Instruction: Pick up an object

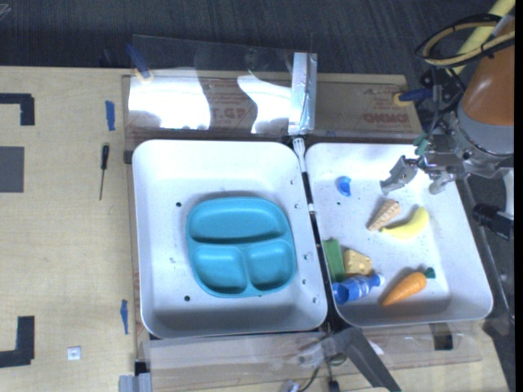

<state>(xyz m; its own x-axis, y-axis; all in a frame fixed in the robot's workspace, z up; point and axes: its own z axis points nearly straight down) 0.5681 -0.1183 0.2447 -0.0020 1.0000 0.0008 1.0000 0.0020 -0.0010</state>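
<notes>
The gripper [418, 175] is hanging over the upper right part of the right bin [470, 300], with its two fingers spread apart and nothing sitting between them; one fingertip is pointing down-left and the other down-right. Just below the jaws, toward the near side of the bin, a banana [408, 224] is lying on the white floor, and a tan cone-shaped piece [383, 216] is resting against the banana's left end, directly beneath the left finger but apart from it. To the left of the jaws, a small blue object [343, 187] is lying by itself. Farther below the jaws, near the bin's front edge, a carrot [404, 287] is lying at a slant, and down-left of the jaws a green block [332, 259], a yellow wedge [356, 262] and a blue bottle [355, 288] are crowding together against the bin's left wall. Well to the left of the jaws, the left bin [155, 170] is holding a blue divided tray [239, 244].
</notes>
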